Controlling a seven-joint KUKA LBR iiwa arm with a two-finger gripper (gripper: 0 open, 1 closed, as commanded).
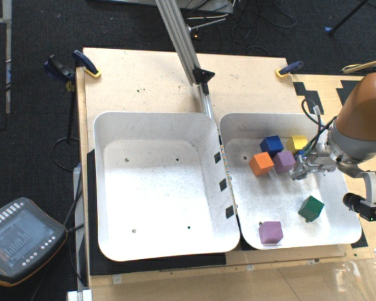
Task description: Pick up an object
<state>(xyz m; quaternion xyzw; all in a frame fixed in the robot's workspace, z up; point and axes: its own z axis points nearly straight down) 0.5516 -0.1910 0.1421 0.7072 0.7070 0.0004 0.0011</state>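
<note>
I have the arm reaching in from the right over the right-hand bin (238,130); the gripper (302,168) sits low at the edge of a huddle of blocks, and from this slant I cannot tell how the tool is set, since the wrist and its cabling crowd that spot.

The candidates all lie in this bin: a blue cube (271,144), a yellow cube (297,143), an orange cube (261,163) and a purple cube (284,161) packed against one another near the bin's far side; a green block (311,208) lies apart toward the near right; a second purple cube (271,232) rests alone near the front rim. The left-hand bin (106,168) beside it is bare, presumably waiting as the other side of the pair.

The gripper is just beside the purple cube in the cluster and close under the yellow one; I judge the program is aiming at that group, most likely the purple cube. Nothing is visibly held, so I count the pick as not yet made.

The tight packing is the risk; a neighbour may be nudged or jam the approach, whereas the two loose blocks would offer a cleaner grasp. The bin's sloped walls probably keep everything gathered within reach.
</note>
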